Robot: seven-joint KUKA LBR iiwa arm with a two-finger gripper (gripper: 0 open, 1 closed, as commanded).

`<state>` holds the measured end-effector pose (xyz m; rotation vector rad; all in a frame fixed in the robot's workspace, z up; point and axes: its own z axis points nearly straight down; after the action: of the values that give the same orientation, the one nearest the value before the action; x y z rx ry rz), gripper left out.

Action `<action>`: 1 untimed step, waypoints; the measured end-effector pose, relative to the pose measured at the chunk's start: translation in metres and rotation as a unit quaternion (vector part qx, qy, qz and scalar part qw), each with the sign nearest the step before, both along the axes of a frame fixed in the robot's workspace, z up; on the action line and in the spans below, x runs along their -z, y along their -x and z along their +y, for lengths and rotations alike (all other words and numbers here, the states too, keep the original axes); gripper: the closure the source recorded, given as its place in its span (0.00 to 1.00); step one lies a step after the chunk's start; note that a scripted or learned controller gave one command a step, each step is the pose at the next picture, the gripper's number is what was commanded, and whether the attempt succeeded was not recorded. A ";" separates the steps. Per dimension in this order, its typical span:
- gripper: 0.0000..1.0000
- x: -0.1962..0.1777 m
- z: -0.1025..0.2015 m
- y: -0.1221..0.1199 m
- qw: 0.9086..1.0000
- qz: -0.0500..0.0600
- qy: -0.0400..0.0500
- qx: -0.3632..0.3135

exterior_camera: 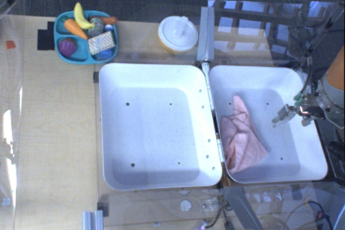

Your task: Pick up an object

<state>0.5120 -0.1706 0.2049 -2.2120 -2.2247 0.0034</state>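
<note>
A pink cloth [243,134] lies in a white bin [302,167]; the food tray [60,56] is blue.

Light is bright and even from above. The bins [151,83] hold soft shadows. The picture is slightly soft, glare at left.

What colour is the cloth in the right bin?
Pale pink, a crumpled cloth lying at the right bin's left side, seen in the camera view.

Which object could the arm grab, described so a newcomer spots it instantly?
Find the right bin of the two white ones. Along its left side lies a crumpled pink cloth, left of the gripper. It is the only soft, pink item inside either bin.
</note>
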 end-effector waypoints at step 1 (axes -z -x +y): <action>0.00 -0.010 0.015 -0.042 0.998 -0.002 0.000 -0.069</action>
<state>0.5540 -0.1552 0.2149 -2.0546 -2.3753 0.0004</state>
